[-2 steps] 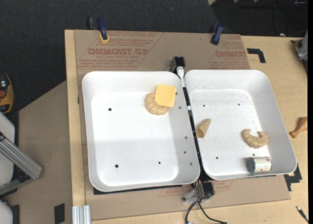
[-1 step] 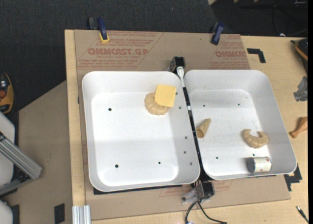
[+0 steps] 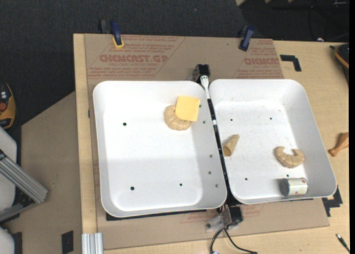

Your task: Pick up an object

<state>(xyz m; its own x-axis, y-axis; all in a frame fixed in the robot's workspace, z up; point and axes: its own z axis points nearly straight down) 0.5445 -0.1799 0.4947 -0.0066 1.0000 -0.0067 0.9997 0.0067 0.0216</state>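
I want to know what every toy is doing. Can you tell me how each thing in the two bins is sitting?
Yellow square: in the left bin, lying on top of a tan croissant.
Tan croissant: left bin, partly under the square.
Cone: right bin, on its side near the divider.
Second croissant: right bin, lying flat.
Small can: right bin, on its side by the near rim.

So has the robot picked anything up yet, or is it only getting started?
Nothing looks picked up yet. The yellow block leans on a croissant in the left bin; a cone, another croissant and a small can lie in the right bin. The whole pick is still left.
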